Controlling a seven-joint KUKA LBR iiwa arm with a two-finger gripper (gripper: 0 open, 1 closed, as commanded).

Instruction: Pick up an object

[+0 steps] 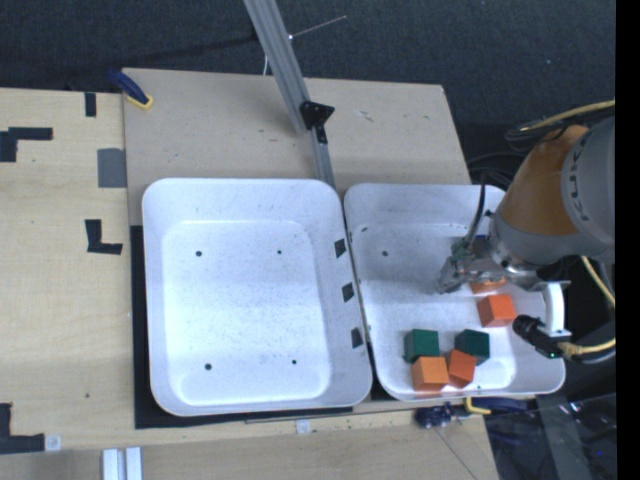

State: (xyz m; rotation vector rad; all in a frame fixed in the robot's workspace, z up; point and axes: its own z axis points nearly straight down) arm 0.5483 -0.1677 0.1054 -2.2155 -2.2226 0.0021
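Observation:
My gripper [455, 273] hangs low in the right bin [400, 218], toward its right side. An orange block [496, 309] lies just right of and below it, close to the wrist. Nearer the front of that bin sit two green blocks [422, 343] [472, 343] and two orange blocks [430, 372] [461, 366], packed close together. The fingers are small and dark against the bin floor, and no block is visible between them.
The left bin [245, 298] lies beside the right one. A grey metal pole [285, 58] slants down from the top to the rim between the bins. Cables trail at the far right by the arm [560, 198].

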